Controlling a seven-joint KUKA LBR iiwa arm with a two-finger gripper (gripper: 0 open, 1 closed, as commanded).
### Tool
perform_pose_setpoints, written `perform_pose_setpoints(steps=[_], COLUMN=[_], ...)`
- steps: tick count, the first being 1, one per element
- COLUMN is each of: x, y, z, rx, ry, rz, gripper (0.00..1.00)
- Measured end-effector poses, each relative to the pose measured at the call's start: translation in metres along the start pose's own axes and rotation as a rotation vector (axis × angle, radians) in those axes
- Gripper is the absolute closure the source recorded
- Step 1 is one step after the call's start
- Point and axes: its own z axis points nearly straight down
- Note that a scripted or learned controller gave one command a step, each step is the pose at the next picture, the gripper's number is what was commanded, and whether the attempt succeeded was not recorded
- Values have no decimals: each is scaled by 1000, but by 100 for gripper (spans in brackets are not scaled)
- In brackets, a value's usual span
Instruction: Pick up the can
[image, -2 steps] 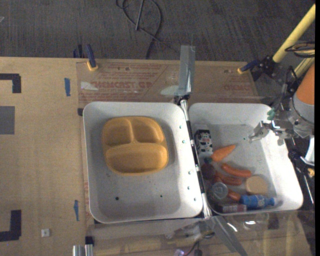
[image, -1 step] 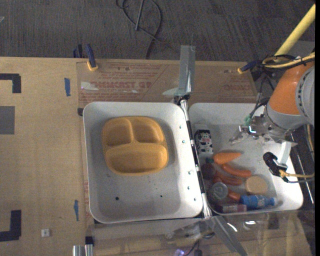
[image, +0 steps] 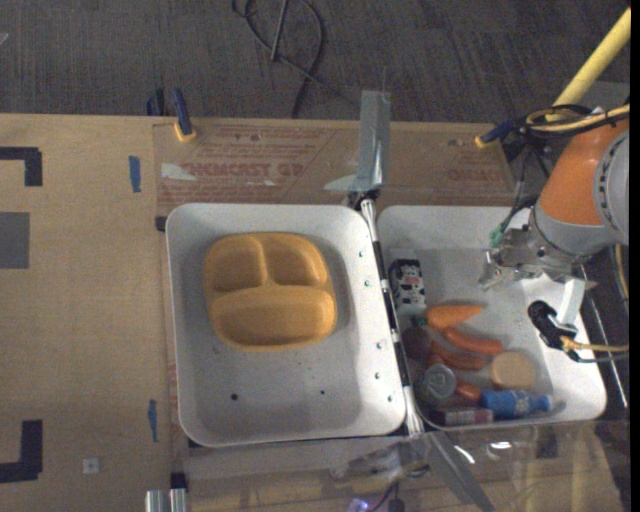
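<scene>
1. Hovering over the right bin (image: 590, 395), your pincer (image: 503, 262) hangs near the bin's far side; whether it is open or closed, you cannot tell from this slant.
2. Below and left of the pincer, well apart from it, the can (image: 437, 383) stands grey top up, wedged among a carrot (image: 452, 314), a blue bottle (image: 515, 403) and a tan round piece (image: 514, 371).
3. Crowding there likely leaves you a tight approach.
4. Farther left, a yellow tray (image: 268, 290) lies in the left bin (image: 190, 330).
</scene>
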Motion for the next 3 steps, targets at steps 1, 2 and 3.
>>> perform_pose_setpoints(steps=[1, 2, 3], x=[1, -22, 7], y=[0, -35, 47], z=[0, 6, 9], rx=[1, -3, -1], ry=[0, 26, 1], rz=[0, -47, -82], gripper=[0, 0, 0])
